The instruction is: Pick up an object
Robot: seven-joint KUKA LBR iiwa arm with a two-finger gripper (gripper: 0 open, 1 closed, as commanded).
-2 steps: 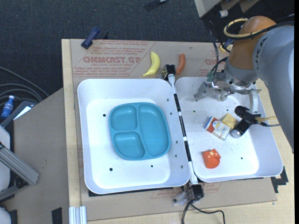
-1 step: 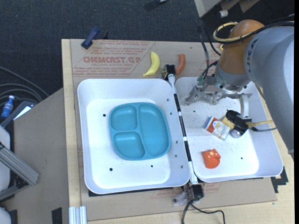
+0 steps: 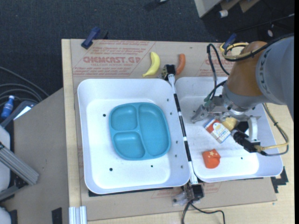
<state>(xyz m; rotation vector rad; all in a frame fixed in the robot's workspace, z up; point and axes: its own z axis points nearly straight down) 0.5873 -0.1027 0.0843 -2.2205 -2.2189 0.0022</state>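
In the right bin (image 3: 243, 169), my gripper (image 3: 209, 114) hangs low, just above and left of a small white and red box (image 3: 218, 131). A yellow piece (image 3: 229, 123) lies against the box's right side, partly under the wrist. A red toy fruit (image 3: 211, 158) sits apart near the bin's front. The grey arm with its orange band (image 3: 245, 76) covers the bin's back right part. Nothing can be seen held in the gripper.
The left bin (image 3: 93, 101) holds a blue divided plate (image 3: 139, 130). A yellow banana (image 3: 152, 64) and an orange-red toy (image 3: 181, 63) lie on the bench behind the bins. Black cables (image 3: 261, 147) run across the right bin's right side.
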